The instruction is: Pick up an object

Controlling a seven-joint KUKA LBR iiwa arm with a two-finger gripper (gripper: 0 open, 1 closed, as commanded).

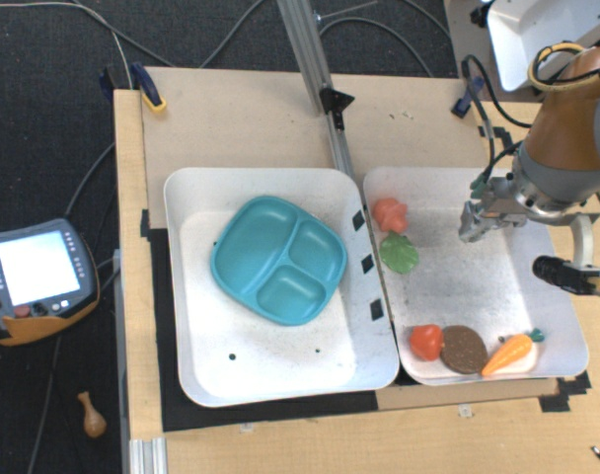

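Observation:
The right bin [458, 284] holds several toy foods. A pinkish-red piece [389, 213] and a green leafy piece [399, 255] lie by its left wall. Along its front edge sit a red tomato [427, 341], a brown round patty [464, 349] and an orange carrot [507, 354]. My gripper [475, 227] hangs over the right bin's back right part, well to the right of the pinkish-red piece and apart from every object. Nothing shows under it.
The left bin [211, 363] carries a teal divided plate [279, 259]. A metal post [315, 62] slants down to the gap between the bins. A tablet-like pendant [34, 275] lies on the floor at left. Blue clamps [147, 89] grip the bench's back edge.

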